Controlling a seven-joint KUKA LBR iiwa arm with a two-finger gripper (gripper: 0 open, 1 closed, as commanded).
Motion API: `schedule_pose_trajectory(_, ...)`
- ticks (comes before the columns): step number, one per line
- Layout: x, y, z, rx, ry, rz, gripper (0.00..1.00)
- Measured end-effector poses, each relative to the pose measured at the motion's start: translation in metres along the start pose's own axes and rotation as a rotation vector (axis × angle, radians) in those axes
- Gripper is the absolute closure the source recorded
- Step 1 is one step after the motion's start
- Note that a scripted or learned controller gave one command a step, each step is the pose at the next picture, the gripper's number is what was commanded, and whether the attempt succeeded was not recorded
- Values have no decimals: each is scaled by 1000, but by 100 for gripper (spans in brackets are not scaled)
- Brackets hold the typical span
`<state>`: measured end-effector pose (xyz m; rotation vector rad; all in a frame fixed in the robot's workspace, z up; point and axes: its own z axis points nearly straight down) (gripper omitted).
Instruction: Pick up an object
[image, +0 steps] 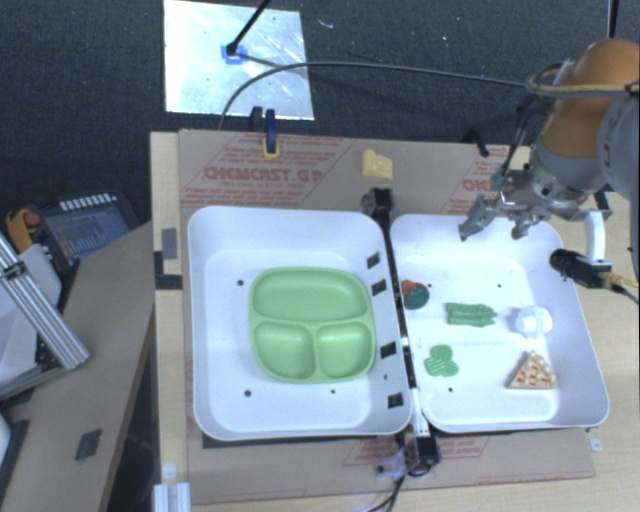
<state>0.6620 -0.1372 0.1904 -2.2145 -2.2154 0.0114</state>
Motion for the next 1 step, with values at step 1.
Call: schedule_pose_trajectory(1, 0, 3, -9, -13, -2, -2, 0)
